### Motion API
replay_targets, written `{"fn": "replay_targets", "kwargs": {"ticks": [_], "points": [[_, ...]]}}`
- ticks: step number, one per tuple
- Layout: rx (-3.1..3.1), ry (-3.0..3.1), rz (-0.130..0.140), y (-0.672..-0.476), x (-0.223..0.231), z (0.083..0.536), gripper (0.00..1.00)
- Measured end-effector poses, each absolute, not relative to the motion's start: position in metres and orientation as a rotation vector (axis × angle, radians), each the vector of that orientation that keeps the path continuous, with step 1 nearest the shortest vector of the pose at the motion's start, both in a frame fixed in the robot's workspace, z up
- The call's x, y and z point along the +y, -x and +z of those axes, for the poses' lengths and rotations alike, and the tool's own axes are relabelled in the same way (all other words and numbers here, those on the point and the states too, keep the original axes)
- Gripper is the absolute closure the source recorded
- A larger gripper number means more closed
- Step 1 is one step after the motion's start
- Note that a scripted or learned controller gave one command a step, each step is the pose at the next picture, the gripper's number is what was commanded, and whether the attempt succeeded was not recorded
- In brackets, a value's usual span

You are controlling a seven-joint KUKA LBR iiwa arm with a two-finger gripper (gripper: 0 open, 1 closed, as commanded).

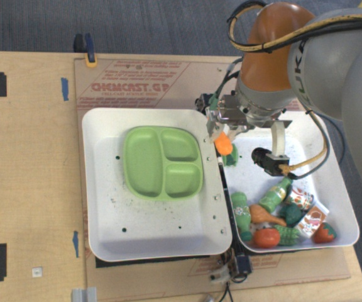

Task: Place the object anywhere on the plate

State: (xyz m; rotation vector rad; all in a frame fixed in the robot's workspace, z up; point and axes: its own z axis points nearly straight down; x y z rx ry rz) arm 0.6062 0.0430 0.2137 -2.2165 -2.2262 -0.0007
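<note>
At the upper right of the frame I see the arm come in from the right edge, its orange band over the top of the right bin, the wrist pointing down toward the strip where the two bins meet. The gripper hangs at that strip, near the upper edge of both bins, and I see the small orange toy pinched between its fingers, so I read it as clenched on that piece (a bit of green shows just under it, too small for me to name). The toy's long axis runs roughly from upper left to lower right; I cannot tell which end is which.

The green plate lies flat in the left bin, its big section to the left and two smaller ones to the right. Its right rim is near the toy but apart from it. The left bin's white floor is bare around the plate. The lower part of the right bin holds a heap of toy food, well below the gripper.
</note>
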Motion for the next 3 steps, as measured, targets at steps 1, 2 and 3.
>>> {"fn": "replay_targets", "kwargs": {"ticks": [1, 2, 3], "points": [[-2.270, 2.171, -0.001, -0.5971, 0.0985, 0.2168, 1.00], [-2.268, 2.173, 0.000, -0.5972, 0.0975, 0.2168, 0.00], [-2.268, 2.173, 0.000, -0.5972, 0.0975, 0.2168, 0.00]]}}
